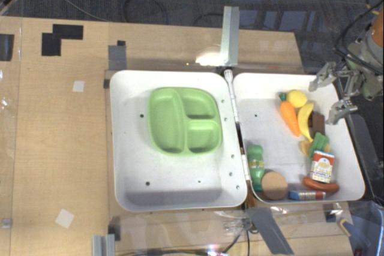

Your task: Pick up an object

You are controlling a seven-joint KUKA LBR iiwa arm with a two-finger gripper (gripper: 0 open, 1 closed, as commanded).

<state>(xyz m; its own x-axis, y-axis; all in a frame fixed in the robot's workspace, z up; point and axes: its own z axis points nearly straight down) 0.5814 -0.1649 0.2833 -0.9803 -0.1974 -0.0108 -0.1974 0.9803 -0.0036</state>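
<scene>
Yellow plastic lemon, nearest pick among the toys crowded along the right side of the right-hand shallow white bin, just left of the spread, empty metal fingers of the two-finger gripper at the frame's right edge. Touching it below: an orange plastic carrot and a yellow plastic banana; farther down, a small red-and-white carton; left-hand bin holding a green divided plastic tray. Best done by keeping the fingers wide, centring over the lemon, dropping straight and closing low, clear of the bin wall.
</scene>
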